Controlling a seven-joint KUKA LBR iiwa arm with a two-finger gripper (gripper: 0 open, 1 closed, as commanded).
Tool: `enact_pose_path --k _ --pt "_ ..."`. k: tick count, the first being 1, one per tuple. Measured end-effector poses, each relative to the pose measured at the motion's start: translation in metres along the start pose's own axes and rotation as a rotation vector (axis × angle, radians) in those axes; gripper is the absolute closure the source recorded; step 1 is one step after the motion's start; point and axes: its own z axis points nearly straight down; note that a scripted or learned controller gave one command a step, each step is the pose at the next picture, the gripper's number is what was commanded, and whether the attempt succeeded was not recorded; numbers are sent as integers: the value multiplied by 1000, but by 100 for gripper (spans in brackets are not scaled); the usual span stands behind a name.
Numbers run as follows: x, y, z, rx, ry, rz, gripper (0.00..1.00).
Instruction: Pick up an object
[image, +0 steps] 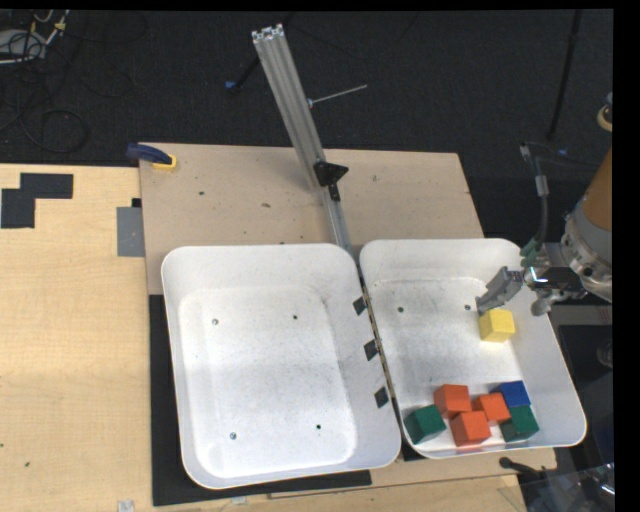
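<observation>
My gripper (497, 298) hangs over the upper right part of the right bin (430, 270), reaching in from the right edge. A yellow cube (497, 325) lies directly under its tip, touching or nearly touching it; whether the cube is gripped is unclear. At the bin's near end sits a cluster of blocks: three orange cubes (470, 412), a green block (425, 423), a blue cube (515, 393) and a dark green block (520, 427).
The left bin (265, 360) sits beside the right one, with black clips (368, 348) along the shared rim. A slanted aluminium post (295, 110) rises behind the bins. A blue and yellow clamp (152, 155) lies on the bench at far left.
</observation>
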Motion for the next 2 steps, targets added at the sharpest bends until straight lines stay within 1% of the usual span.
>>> enact_pose_path --k 1,2 --pt "-1 0 -2 -4 -1 3 0" --pt "-2 1 42 1 0 2 0"
